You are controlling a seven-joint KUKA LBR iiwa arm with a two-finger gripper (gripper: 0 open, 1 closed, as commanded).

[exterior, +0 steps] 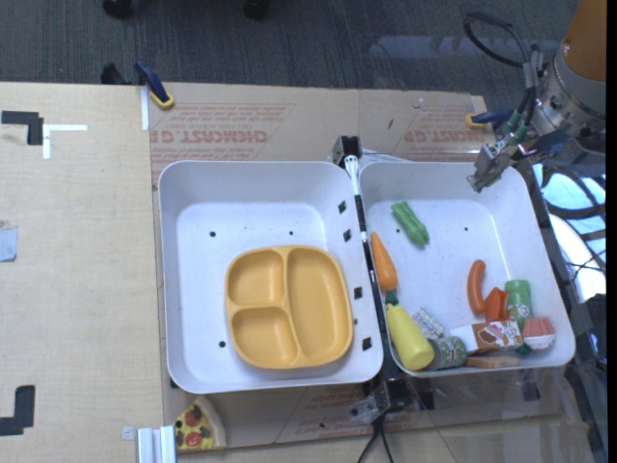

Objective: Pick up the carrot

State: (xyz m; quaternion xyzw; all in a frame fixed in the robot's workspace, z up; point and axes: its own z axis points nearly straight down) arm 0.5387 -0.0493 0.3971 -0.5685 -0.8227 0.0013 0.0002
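One carrot (384, 263) lies lengthwise along the bin's left wall; hand (485, 175) state unclear.

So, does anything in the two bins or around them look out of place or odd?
One thing: a toy pizza slice lies outside the bins, on the bench below the left bin's front corner. The carrot rests against the right bin's left wall. The tool hangs over that bin's far right corner.

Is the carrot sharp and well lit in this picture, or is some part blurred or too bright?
Camera view: the carrot is evenly lit and fairly sharp against the right bin's wall; the gripper looks soft and slightly blurred; bluish-white glare washes out the floor beside the right bin.
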